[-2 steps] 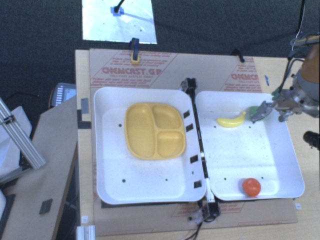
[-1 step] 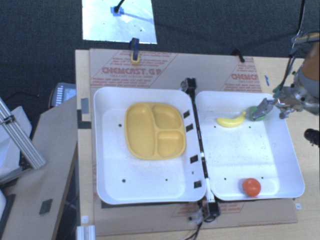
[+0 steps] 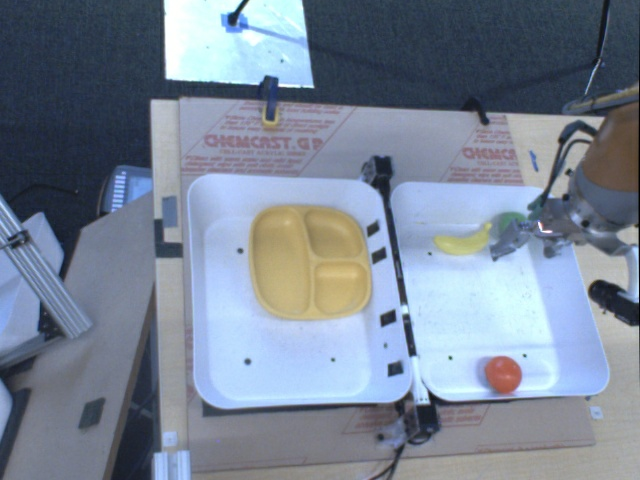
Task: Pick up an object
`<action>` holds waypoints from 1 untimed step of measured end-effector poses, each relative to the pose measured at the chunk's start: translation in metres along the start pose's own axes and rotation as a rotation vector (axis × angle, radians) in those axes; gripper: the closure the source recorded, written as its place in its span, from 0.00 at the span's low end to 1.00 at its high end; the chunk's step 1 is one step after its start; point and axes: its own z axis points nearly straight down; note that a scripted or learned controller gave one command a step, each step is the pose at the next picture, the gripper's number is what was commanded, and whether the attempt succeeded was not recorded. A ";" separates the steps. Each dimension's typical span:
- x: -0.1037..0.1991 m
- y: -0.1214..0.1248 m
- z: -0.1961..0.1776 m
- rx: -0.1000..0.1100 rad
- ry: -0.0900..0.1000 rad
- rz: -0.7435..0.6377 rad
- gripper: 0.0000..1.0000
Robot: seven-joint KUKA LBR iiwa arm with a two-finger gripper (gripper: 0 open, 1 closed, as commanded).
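In the right bin (image 3: 560,318) a yellow banana (image 3: 462,241) lies near the back, left of my gripper (image 3: 527,244). A green object (image 3: 509,220) sits just behind the gripper's left finger and is partly hidden by it. The gripper hangs over the bin's back right part, open, with nothing between its fingers. An orange-red round fruit (image 3: 503,373) rests near the bin's front edge, well away from the gripper.
The left bin (image 3: 215,298) holds a yellow three-compartment plate (image 3: 308,261). A black divider strip (image 3: 392,278) with clips runs between the bins. Cardboard lies under both bins. The arm's grey body and orange band (image 3: 612,163) fill the right side.
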 end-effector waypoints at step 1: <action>0.004 -0.007 0.058 0.001 0.000 0.000 0.00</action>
